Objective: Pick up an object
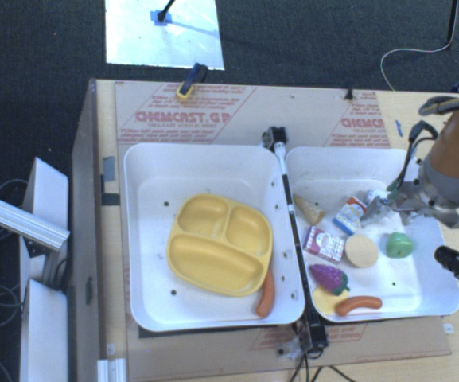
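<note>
Over the right bin, the claw, its state untellable, hovers just beside the blue-white carton.

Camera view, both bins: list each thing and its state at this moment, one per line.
Pincer: low in the right bin, beside the blue-and-white packet; grip unclear.
Blue-and-white packet: lying in the right bin.
Green ball: resting free.
Round cream piece: flat on the floor.
Purple grapes: lying free.
Right sausage: lying flat.
Yellow tray: flat in the left bin.
Left sausage: beside the tray.
</note>
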Controlling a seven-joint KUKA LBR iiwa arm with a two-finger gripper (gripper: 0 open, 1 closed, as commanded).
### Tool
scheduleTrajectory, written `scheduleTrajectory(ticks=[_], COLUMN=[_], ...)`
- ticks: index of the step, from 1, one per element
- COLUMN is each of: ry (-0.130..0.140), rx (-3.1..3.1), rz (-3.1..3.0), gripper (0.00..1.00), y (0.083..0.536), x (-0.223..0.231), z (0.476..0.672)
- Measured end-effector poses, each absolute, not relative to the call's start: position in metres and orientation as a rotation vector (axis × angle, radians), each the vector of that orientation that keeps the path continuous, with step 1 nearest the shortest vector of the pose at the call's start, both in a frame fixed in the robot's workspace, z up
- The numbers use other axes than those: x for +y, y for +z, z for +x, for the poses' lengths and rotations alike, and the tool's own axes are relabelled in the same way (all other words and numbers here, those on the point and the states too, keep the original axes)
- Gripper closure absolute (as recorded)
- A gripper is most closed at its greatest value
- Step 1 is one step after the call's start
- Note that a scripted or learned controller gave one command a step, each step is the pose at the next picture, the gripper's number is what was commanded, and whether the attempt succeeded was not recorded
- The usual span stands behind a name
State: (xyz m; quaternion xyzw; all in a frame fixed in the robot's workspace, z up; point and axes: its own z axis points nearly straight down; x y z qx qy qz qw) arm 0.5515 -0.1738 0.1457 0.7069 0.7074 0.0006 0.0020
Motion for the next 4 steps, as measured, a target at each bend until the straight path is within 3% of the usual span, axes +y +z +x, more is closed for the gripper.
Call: scheduleTrajectory(ticks=[1,2,3,4], ry=[0.009,0.013,0.003,0.002], rx=[2.219,2.216,2.220,2.222], rz=[2.211,2.205,2.216,2.217], gripper=[0.00,1.00,1.00,0.00], y=[0.089,0.102,0.184,0.183], x=[-0.127,-0.128,-0.151,-0.151], z=[0.604,0.606,0.587,0.587])
